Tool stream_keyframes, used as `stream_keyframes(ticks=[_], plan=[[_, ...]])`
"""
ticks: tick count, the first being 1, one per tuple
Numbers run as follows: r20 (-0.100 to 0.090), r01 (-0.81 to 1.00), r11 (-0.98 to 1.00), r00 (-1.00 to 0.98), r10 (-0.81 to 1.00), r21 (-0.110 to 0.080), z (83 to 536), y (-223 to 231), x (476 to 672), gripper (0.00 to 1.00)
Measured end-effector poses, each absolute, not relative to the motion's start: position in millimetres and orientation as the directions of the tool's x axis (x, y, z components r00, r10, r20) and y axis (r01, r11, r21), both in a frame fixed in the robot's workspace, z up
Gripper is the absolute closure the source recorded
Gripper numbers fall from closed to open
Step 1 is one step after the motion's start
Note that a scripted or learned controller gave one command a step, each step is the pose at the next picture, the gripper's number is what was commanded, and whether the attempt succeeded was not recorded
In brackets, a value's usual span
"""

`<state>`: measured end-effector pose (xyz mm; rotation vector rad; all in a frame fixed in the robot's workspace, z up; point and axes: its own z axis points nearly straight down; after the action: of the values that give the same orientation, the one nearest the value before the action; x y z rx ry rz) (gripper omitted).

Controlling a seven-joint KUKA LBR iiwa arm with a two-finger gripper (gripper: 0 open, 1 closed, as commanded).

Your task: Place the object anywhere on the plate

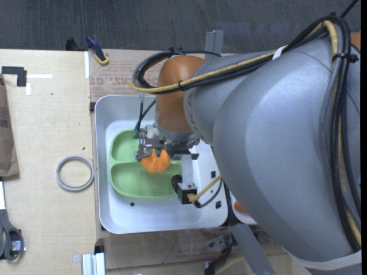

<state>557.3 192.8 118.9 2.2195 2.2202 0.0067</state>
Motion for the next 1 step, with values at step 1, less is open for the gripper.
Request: stream_keyframes(ticks=[1], plan=[[-0.002,1.0,-0.001,0.001,1.0,-0.001,116.1,191.4,555.9,0.0]])
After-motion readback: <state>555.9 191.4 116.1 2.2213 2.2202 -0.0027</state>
